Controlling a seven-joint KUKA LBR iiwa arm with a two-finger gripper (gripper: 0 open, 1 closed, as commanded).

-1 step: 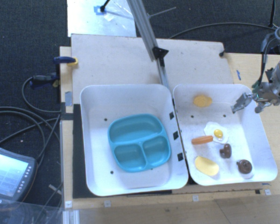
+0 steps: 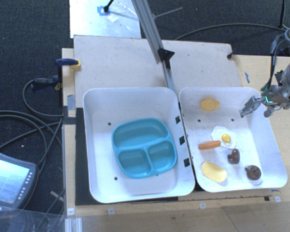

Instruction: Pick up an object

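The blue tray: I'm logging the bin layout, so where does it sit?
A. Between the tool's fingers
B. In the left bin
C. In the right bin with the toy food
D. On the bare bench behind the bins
B: the blue tray lies flat on the floor of the left bin, apart from the toy food in the right bin.

Glossy blue plastic tray (image 2: pixel 144 147) lies in a smooth white plastic bin (image 2: pixel 99 129); bench (image 2: pixel 193 62) matt wood.
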